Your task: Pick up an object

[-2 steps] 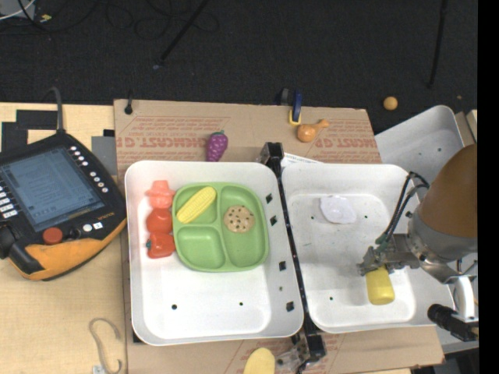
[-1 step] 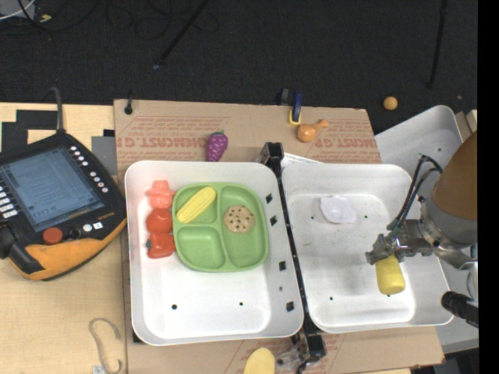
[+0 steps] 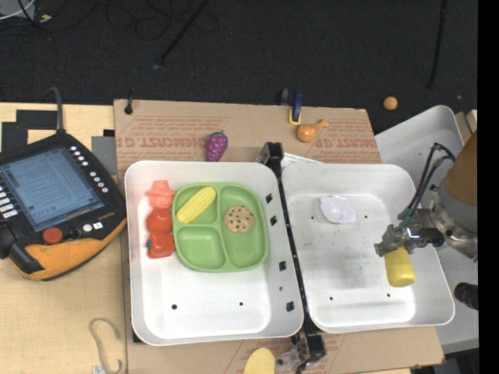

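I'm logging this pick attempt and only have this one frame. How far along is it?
Done: the arm has reached into the right bin, and the gripper is right at the yellow block. In hand: unclear; the block sits just below the gripper, but a grip can't be confirmed. Left: securing it and lifting it clear of the bin.

The arm (image 3: 466, 201) shows a brownish-orange band at the picture's right side, above a grey metal wrist. Thin black cables (image 3: 427, 179) loop from the wrist up and over. The gripper (image 3: 396, 244) is dark grey and boxy, with small pale fittings.
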Robot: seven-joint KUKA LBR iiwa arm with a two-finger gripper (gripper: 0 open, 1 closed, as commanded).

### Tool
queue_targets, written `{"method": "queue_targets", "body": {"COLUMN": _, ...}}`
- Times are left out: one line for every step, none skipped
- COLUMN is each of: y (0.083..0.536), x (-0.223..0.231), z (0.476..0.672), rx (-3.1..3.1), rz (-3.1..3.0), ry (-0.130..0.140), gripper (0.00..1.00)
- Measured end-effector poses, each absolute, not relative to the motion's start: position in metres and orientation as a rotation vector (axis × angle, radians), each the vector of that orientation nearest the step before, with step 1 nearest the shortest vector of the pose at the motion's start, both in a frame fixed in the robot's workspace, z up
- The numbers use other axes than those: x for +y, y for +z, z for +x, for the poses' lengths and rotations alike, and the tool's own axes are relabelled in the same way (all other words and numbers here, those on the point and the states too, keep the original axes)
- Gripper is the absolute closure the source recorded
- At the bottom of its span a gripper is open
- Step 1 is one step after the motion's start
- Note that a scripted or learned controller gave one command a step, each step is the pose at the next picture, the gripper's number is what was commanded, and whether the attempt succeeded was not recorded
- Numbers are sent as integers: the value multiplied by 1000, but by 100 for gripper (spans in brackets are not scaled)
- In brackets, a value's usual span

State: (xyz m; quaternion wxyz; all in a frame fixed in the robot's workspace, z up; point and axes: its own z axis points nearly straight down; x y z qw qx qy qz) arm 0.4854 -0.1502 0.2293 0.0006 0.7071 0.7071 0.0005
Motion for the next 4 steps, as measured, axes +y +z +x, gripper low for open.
{"method": "queue_targets", "body": {"y": 234, "x": -102, "z": 490, "rx": 2228, "rz": 2219, "ry": 1, "gripper": 100}}
{"method": "queue_targets", "body": {"y": 221, "x": -51, "z": 501, "rx": 2229, "rz": 2221, "ry": -3, "gripper": 100}}
{"method": "queue_targets", "body": {"y": 219, "x": 9, "z": 512, "rx": 2229, "rz": 2219, "ry": -1, "gripper": 100}}
{"method": "queue_targets", "body": {"y": 221, "x": 67, "z": 536, "rx": 2228, "rz": 2218, "ry": 0, "gripper": 100}}
